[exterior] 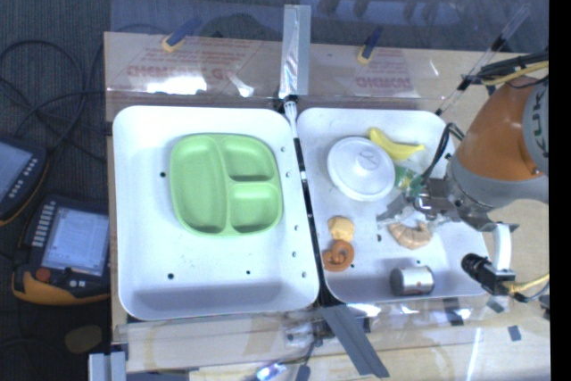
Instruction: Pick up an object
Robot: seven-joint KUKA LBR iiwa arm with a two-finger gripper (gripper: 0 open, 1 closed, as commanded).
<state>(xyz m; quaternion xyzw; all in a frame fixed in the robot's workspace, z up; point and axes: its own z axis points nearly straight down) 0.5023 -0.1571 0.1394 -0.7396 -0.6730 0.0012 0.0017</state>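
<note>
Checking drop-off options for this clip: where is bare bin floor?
Left bin: bare floor rings the green divided plate, widest below it. Right bin is crowded: white lid, banana, pastries, metal can and the gripper.

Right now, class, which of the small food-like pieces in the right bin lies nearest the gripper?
The tan croissant-like piece, right beside the gripper. The two orange pieces lie further left, and the banana sits behind the white lid.
</note>
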